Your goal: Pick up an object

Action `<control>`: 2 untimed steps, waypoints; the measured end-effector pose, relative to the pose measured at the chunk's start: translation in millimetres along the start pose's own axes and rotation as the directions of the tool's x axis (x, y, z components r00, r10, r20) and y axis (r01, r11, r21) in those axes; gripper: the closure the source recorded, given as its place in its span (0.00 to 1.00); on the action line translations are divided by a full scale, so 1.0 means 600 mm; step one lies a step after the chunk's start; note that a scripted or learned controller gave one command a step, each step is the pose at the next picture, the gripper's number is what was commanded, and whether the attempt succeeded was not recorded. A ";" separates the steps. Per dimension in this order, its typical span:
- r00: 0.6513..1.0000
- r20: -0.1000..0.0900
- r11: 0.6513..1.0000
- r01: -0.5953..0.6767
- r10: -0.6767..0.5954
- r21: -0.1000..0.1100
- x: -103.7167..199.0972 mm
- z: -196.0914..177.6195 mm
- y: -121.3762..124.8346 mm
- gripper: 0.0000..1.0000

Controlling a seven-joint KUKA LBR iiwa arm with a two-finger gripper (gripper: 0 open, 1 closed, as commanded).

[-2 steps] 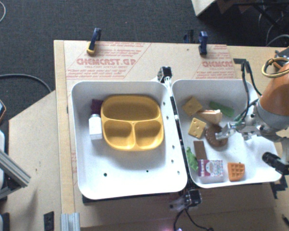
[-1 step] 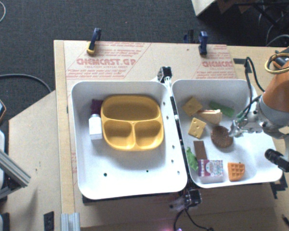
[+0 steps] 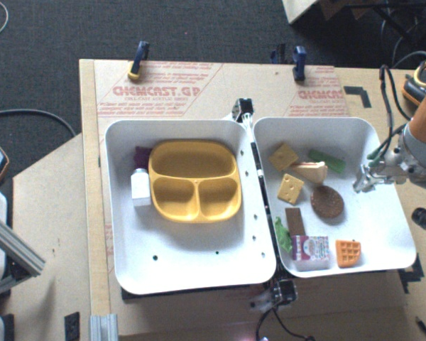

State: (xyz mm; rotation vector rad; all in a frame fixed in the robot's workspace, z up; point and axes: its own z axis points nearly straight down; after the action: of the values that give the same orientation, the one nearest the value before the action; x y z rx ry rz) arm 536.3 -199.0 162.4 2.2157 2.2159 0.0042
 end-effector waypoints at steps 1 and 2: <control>1.000 0.000 1.000 0.001 -0.001 -0.002 0.000 -0.108 0.006 1.00; 1.000 -0.002 1.000 0.000 0.000 0.004 -0.001 -0.104 0.008 1.00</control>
State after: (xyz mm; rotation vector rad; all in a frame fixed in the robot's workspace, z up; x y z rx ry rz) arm 540.4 -199.1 224.9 2.2184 2.2191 0.0017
